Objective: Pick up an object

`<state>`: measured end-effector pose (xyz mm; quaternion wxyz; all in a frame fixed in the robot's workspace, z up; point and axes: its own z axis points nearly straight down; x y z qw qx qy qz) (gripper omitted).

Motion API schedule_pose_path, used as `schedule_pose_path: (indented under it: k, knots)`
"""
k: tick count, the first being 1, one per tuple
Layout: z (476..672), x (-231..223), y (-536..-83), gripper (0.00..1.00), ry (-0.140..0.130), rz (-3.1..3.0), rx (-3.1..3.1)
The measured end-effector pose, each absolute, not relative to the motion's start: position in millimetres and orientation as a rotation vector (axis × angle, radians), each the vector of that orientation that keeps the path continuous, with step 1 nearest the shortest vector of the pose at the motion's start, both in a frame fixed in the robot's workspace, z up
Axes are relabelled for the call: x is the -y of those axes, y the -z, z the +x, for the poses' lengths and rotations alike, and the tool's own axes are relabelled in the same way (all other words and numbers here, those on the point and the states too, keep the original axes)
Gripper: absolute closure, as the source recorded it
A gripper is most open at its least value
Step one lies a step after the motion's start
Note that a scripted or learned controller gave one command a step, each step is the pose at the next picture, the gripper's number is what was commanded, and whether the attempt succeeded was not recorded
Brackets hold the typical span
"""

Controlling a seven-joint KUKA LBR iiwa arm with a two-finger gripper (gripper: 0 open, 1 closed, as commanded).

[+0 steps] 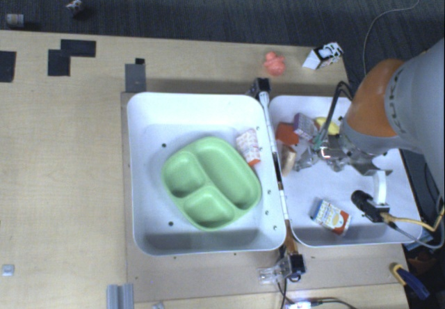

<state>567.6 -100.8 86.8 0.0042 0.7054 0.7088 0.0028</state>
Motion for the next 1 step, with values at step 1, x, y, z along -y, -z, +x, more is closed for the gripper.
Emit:
schedule_pose_path:
  k: [1]
  knots:
    - [569.3, 100.4, -98.6, 1.0, -0.014, 2.201, -2.224]
